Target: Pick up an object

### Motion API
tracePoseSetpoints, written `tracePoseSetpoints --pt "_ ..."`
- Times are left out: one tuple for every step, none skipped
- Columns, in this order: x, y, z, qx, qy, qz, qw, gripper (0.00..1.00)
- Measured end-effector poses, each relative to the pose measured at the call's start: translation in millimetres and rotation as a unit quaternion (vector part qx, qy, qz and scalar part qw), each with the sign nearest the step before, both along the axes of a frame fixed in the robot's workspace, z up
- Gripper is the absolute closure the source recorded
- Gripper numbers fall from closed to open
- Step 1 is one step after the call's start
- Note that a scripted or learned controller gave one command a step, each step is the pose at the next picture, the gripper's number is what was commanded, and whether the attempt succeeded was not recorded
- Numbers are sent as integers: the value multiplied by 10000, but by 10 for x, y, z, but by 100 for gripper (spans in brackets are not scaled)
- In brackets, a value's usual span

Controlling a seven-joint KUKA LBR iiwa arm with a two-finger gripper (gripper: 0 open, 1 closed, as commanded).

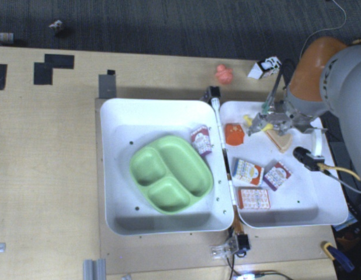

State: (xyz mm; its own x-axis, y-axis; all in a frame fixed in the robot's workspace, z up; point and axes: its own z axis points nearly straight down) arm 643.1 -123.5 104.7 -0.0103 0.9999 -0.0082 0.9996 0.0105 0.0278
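The arm [335, 74] is running off the right edge, so its upper length is being cut away. Its wrist is covering the far right corner of the right bin [297, 212] and part of a tan wedge [281, 140] lying there. The prints on the small packets [248, 171] are showing too small to read. A blue and yellow thing [338, 255] at the lower right corner is being clipped by the edge.

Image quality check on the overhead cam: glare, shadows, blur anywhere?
Camera view: lighting is even and soft; the left bin throws a mild grey shadow along its inner walls, and the green plate shows no hard glare. The arm at right is soft and slightly blurred, as is the gripper. Small packets in the right bin are too coarse to read.
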Motion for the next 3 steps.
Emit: tracePoseSetpoints --pt "19 5 122 -6 -32 17 10000 100" --pt "18 4 121 -7 -29 19 10000 0" --pt "34 12 237 -9 -56 36 10000 100"
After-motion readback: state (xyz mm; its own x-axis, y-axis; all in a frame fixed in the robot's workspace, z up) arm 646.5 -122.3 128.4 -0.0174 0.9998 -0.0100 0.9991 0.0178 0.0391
